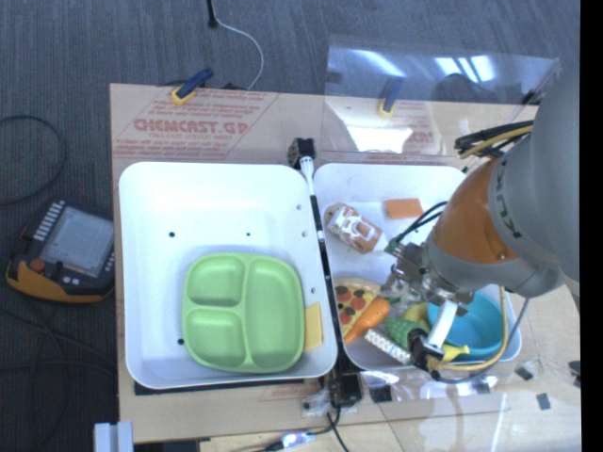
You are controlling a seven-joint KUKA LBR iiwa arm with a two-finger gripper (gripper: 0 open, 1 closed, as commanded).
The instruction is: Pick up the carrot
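Observation:
The carrot (pixel 367 314) is a short orange piece lying near the front left of the right bin (pixel 332 188), next to a pizza slice toy (pixel 349 298). My gripper (pixel 403 288) reaches down from the right. It sits just above and to the right of the carrot, very close to its upper end. The grey arm with its orange band (pixel 476 222) covers the right side of that bin.
Around the carrot are a green item (pixel 401 333), a white item (pixel 382 345) and a blue bowl (pixel 479 326). An orange block (pixel 403 208) and a brown-and-white packet (pixel 351 227) lie further back. The left bin (pixel 151 196) holds a green divided plate (pixel 243 311).

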